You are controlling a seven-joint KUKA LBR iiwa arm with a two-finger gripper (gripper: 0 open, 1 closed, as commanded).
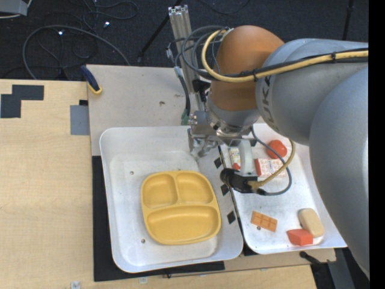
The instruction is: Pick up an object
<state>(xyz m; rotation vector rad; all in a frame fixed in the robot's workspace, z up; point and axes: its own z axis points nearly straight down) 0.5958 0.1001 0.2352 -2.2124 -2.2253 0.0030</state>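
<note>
Yellow 3-compartment plate [180, 208] flat in L bin [120, 161], tool [204, 142] over bin's far-right corner, grip can't tell

Arm [319, 95]: grey, orange band [243, 71], reaching from frame right to centre. Pincer [203, 144]: lowered, frame centre.

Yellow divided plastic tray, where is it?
In the camera view, the yellow tray lies in the left white bin, toward its front right, near the gripper.

A yellow divided plate [180, 208] is lying flat in the left bin [120, 161], while an orange cracker [263, 221], tan loaf [311, 221] and red block [300, 237] are resting in the right bin [278, 244].
</note>
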